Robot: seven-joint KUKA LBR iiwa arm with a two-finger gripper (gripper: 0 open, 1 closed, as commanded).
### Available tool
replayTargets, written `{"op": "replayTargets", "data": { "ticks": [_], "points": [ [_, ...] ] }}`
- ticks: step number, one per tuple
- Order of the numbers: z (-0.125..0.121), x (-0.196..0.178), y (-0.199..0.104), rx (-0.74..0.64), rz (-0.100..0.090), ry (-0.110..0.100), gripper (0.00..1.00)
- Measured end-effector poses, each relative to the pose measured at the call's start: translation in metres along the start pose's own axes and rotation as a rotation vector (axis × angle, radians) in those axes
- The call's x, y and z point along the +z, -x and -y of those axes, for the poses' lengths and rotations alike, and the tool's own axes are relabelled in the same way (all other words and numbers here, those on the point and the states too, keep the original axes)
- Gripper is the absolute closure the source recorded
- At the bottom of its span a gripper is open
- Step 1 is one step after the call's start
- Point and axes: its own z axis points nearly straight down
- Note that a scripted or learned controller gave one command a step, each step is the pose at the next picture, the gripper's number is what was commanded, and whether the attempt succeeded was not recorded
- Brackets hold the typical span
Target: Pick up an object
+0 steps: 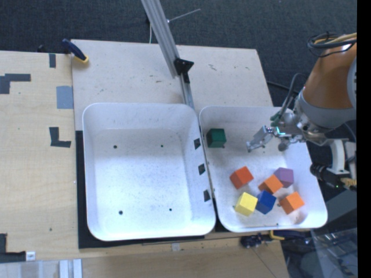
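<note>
My gripper (pixel 266 143) hangs over the upper right part of the right bin (pixel 255 112), open, with nothing between its fingers. A green cube (pixel 216 137) lies to its left near the bin's left wall. Below the gripper, on the bin floor, lie a red-orange cube (pixel 241 176), a purple cube (pixel 284 175), an orange cube (pixel 271 184), a yellow cube (pixel 246 203), a blue cube (pixel 266 202) and another orange cube (pixel 291 202). The yellow, blue and orange ones sit close together.
The left bin (pixel 93 155) stands beside the right one, and their walls meet in the middle. A slanted metal rail (pixel 162 30) runs from the top down to the bins' shared edge. The arm's orange band (pixel 327 80) is at the right.
</note>
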Motion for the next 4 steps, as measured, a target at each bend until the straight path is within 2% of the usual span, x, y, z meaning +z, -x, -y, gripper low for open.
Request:
{"op": "replayTargets", "data": {
  "ticks": [1,2,3,4],
  "points": [
    [-0.001,-0.002,0.0,-0.001,0.001,0.004,0.0],
    [0.01,0.056,0.001,0.0,0.0,-0.002,0.0],
    [0.008,0.12,0.002,0.0,0.0,-0.002,0.0],
    [0.007,0.135,0.001,-0.001,0.001,0.007,0.0]
  ]
}}
